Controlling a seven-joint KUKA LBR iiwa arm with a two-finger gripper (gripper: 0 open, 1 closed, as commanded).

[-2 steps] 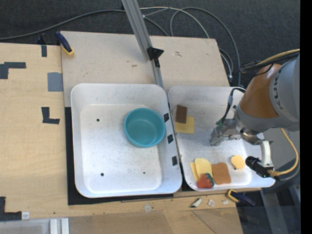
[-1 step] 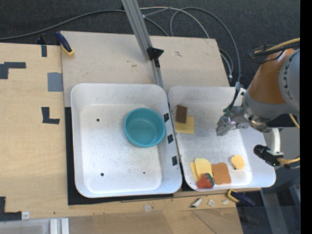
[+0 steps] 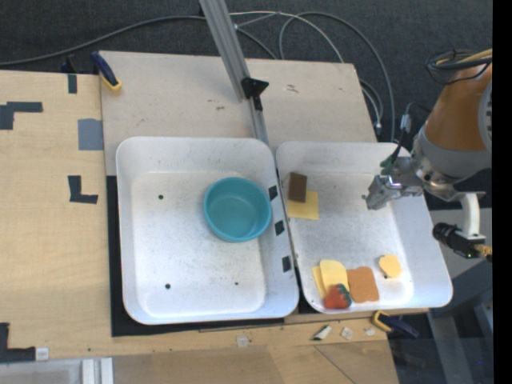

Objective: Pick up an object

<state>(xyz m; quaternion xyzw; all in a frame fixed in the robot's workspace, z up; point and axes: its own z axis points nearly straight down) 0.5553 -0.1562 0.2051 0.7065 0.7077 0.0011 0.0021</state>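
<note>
Claw [image 3: 379, 198] above right bin [image 3: 416, 214], near its right wall; fingers' state impossible to tell. Small food-like pieces inside: brown block [image 3: 298, 186] touching yellow slab [image 3: 304, 206], orange piece [image 3: 362, 284], red piece [image 3: 338, 298].

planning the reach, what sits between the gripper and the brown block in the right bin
In the camera view, only bare speckled floor of the white right bin lies between the gripper and the small brown rectangular block.
</note>
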